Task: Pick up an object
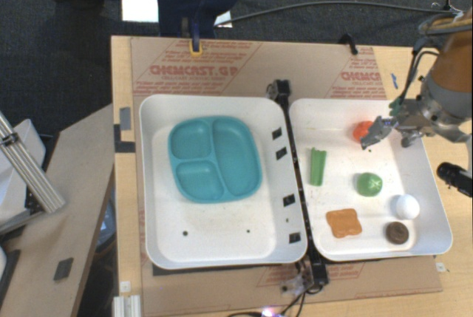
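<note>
Gripper [378,132] hovers beside the orange-red object [361,131] in the right bin [436,190]; its opening seemingly unclear, cannot tell.

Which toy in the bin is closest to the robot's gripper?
The orange-red piece, at the right bin's far edge, right beside the gripper. The other toys lie farther away, toward the bin's near side.

Divided tray [216,159] in left bin [159,182]; ball [404,206] in right bin [436,234]

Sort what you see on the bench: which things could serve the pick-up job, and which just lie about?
Job: tool; red object; green stick; green ball; white ball; orange piece; brown disc.
Lying about: teal divided tray; left bin.
</note>
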Robot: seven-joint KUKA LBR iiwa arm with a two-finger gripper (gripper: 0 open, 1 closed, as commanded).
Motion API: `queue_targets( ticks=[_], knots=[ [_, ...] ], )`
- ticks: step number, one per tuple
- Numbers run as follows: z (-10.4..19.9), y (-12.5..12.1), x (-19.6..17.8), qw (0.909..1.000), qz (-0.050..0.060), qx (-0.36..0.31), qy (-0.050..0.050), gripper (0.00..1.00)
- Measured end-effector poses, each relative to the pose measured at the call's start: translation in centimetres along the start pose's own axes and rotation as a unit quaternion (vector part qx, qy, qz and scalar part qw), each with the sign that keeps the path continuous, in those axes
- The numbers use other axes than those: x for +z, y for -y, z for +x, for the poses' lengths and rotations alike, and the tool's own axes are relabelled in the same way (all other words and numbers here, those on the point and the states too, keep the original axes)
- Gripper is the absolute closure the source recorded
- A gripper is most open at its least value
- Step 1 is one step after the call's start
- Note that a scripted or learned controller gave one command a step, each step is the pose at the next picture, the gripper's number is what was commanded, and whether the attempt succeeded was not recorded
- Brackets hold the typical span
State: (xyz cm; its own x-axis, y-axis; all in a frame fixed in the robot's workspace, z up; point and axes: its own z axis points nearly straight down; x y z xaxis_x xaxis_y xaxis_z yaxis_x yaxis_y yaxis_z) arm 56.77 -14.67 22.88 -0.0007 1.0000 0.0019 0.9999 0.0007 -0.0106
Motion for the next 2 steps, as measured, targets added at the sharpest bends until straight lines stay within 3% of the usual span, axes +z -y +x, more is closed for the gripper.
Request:
queue_targets(
  ticks=[1, 2],
  knots=[
    [0.0, -0.2, -0.7, 1.0000, -0.006, -0.001, 0.001, 0.00],
    [0.6, 0.1, 5.4, 1.0000, -0.004, -0.001, 0.000, 0.00]
  ],
)
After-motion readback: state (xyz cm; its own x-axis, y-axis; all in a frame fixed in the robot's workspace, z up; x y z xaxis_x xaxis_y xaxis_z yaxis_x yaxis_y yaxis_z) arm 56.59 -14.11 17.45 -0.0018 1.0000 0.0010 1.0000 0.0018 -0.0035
